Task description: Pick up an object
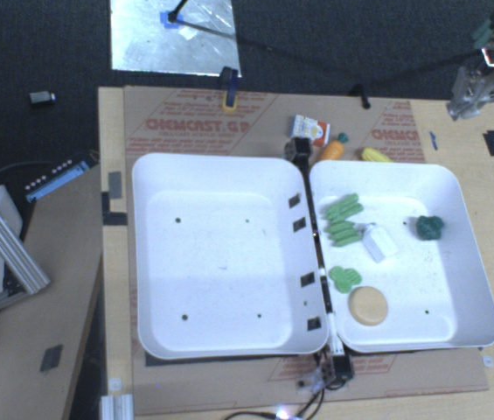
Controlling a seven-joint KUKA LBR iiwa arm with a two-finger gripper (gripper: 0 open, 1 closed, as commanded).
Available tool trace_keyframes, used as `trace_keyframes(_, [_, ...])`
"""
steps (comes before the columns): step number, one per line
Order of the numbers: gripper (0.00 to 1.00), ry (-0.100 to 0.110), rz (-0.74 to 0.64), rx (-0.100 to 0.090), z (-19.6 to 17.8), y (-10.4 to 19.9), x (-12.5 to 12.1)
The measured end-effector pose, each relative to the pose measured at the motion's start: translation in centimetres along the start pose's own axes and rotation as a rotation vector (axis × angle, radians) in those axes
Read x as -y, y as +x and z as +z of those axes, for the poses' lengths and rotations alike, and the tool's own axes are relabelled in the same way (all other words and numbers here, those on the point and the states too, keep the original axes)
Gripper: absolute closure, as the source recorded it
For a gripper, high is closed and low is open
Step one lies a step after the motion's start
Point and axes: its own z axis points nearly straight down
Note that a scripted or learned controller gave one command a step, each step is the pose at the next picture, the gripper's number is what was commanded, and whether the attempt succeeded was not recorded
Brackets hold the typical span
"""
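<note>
Hovering well beyond right bin [456, 182], gripper [483, 90], jaw state unclear, should descend vertically w/ margin onto isolated dark green object [429, 227] nr bin's far-right wall.

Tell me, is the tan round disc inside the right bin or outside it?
Inside. The tan disc lies flat on the right bin's floor, near its front-left corner.
</note>
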Motion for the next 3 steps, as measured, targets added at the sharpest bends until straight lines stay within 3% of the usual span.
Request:
trace_keyframes(1, [1.00,-0.013,-0.006,0.004,-4.4,1.0,-5.9])
trace_keyframes(2, [1.00,0.001,0.001,-0.001,-0.8,1.1,4.4])
trace_keyframes(3, [1.00,-0.002,-0.002,0.000,1.0,2.3,12.5])
